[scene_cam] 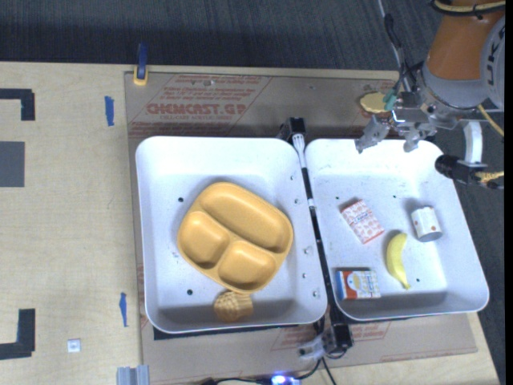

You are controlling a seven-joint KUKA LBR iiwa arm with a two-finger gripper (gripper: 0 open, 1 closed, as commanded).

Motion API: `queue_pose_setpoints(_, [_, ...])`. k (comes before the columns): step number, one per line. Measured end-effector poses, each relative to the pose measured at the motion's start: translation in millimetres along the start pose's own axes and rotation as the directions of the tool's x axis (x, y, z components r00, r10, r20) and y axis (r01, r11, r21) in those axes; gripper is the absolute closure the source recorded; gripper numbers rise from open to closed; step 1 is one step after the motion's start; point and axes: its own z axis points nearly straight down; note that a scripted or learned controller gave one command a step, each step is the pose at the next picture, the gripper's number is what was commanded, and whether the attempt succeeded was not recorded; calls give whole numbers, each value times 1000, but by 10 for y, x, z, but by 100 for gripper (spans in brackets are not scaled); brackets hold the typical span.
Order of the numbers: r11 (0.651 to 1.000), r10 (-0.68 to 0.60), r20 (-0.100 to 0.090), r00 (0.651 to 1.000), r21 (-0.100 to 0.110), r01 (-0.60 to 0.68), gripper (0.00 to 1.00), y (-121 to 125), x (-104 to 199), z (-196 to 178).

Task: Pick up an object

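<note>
The only writing I can really make out is on the brown cardboard sheet [240,103] lying under the bins, red block letters along the top that look like "CHEMCAST GP", with a smaller red line above it that's too fine to read. The little packages have print on them too, but it's too small to tell. In the right bin [457,295] there's a red-and-white patterned packet [362,220] near the middle, a yellow banana [397,258] just right of it and lower, a small silver can [426,223] lying on its side toward the right wall, and a small orange-and-white carton [357,283] down at the lower left corner. The left bin [152,215] has a big yellow divided tray [234,234] sitting tilted in the middle, and a tan woven-looking ball [233,304] touching its lower edge. The gripper [390,139] hangs over the top edge of the right bin, upper right of the frame, its two fingers spread apart with nothing between them, well apart from everything in the bin. Behind it is the arm's orange band [465,42] and a small tan disc [373,102] on the cardboard. The bench [64,239] is light wood with blue tape marks and black squares on the left, and the floor [200,14] up top is dark grey carpet.
</note>
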Motion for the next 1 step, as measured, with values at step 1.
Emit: queue_pose_setpoints(1, [1000, 1, 1, 1000, -2, -1, 0, -600, 20, 1308])
